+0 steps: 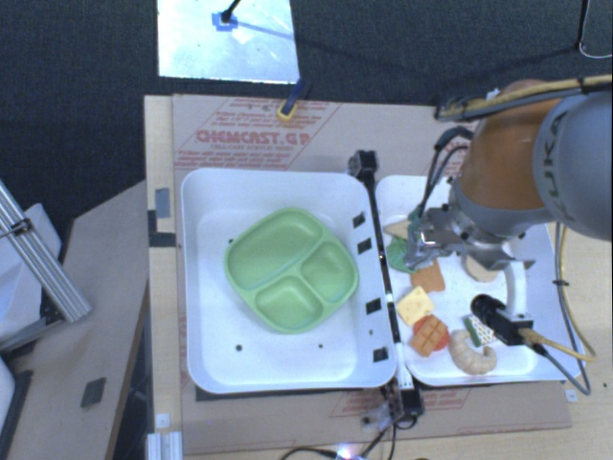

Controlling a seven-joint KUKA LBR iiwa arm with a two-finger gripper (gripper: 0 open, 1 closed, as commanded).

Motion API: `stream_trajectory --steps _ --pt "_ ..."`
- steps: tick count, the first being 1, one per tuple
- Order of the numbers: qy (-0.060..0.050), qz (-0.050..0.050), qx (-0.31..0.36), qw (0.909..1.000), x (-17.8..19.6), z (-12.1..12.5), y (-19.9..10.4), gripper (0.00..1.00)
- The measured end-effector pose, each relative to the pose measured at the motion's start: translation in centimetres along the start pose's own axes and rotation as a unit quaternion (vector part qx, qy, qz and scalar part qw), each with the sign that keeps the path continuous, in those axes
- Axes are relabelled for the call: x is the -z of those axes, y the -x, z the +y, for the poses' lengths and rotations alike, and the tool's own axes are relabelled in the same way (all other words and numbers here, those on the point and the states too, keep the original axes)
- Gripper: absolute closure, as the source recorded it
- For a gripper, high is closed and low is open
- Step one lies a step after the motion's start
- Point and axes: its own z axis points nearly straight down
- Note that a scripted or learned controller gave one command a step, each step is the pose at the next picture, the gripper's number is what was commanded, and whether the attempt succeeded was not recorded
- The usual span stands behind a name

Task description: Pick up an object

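The arm point(517, 161) leans in from the right of the frame and hangs its gripper point(419, 247) low over the upper left corner of the right bin point(536, 370). That looks like the start of a grab, since every loose thing worth picking lies in that bin. The wrist hides the tip from where I stand, so I cannot tell whether the gripper is spread, pressed together, or pinching anything.

Just beside it sit a green scrap point(397, 254) and, a little lower, an orange slab point(430, 278); these are the likeliest targets. Further down the frame lie a yellow block point(415, 307), a red cube point(430, 334) and a pale shrimp point(473, 356), bunched close together. That crowding could make a clean grip awkward.

The left bin point(206, 257) holds one thing, a green divided plate point(290, 269), lying flat at a slight turn, well apart from the arm. I judge it too broad and flat to be an easy pick.

Black clips point(365, 247) run down the seam where the bins meet, probably to keep them from sliding. Both bins rest on cardboard point(254, 137) printed in red, laid over a pale wooden bench point(105, 257). Beyond it, at the top of the frame, a shiny metal sheet point(206, 27) lies on a dark floor point(77, 65). A metal frame point(43, 266) slants in at the left edge.
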Motion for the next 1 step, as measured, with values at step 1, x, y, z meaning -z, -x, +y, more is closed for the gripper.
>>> stream_trajectory --steps 1 --pt "0.0 0.0 -0.001 1.0 -0.51 -0.44 -5.28 1.0"
